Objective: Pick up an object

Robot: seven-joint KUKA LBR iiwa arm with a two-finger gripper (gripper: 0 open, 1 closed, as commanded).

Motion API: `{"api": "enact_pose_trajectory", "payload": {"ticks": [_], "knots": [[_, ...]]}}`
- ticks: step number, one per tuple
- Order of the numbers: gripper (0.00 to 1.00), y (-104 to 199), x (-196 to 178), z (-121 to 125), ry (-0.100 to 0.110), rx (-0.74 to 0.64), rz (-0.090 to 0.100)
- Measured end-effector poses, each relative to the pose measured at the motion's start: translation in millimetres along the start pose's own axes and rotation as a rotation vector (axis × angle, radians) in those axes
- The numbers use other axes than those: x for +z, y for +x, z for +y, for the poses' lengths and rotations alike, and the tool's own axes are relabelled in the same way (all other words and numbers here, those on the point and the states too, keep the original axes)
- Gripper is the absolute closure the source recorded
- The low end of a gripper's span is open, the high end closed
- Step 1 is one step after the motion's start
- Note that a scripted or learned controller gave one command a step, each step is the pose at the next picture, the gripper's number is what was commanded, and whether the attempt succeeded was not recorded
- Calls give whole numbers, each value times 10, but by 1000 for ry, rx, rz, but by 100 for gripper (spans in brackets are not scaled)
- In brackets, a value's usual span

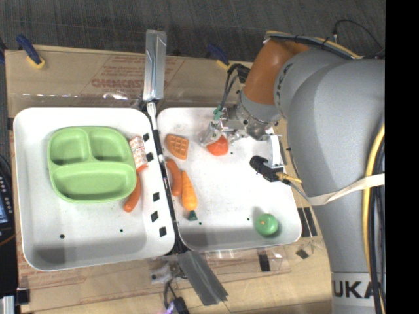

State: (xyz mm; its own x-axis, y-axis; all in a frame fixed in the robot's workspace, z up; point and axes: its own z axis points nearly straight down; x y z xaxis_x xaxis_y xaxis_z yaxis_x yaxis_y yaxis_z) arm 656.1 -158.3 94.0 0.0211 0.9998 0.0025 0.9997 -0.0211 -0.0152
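Note:
My gripper hangs over the back of the right bin, reaching in from the right. Directly under its tip, touching or nearly touching it, lies a small red-orange round object. Whether that object is gripped cannot be made out. Elsewhere in the right bin are a tan waffle piece, an orange carrot, a reddish sausage and a green round object.
The left bin holds a green divided plate, a small red and white packet and an orange sausage. A black divider runs between the bins. The grey arm covers the right bin's right side.

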Motion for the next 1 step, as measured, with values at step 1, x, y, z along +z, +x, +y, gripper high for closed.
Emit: {"api": "enact_pose_trajectory", "payload": {"ticks": [1], "knots": [[100,1010,-1134,-198,-17,-45,-2]]}}
